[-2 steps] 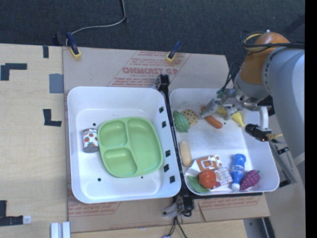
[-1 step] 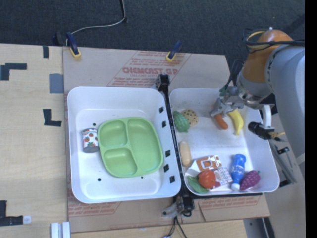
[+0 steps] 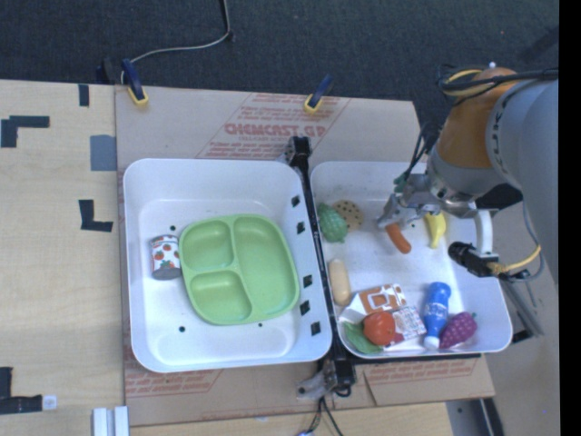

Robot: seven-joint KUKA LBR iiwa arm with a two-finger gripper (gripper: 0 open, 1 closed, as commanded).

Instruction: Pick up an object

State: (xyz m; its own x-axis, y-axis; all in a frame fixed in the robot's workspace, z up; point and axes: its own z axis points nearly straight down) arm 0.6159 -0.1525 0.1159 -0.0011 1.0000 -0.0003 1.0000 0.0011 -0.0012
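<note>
Cardboard-topped bench w/ two shallow white bins; right bin [image 3: 363,173] holds the toys. Grey two-finger gripper [image 3: 399,218] sits low over a small orange carrot-shaped toy [image 3: 398,238], near a yellow banana toy [image 3: 437,228]. Can't tell if claw is spread or pinching. Likely grasp step; next: close on carrot, lift straight up.

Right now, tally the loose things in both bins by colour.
Green: 3 (divided plate, leafy vegetable, leaf)
Orange: 1 (carrot)
Yellow: 1 (banana)
Blue: 1 (bottle)
Purple: 1 (grapes)
Red: 1 (tomato)
Total: 8
</note>
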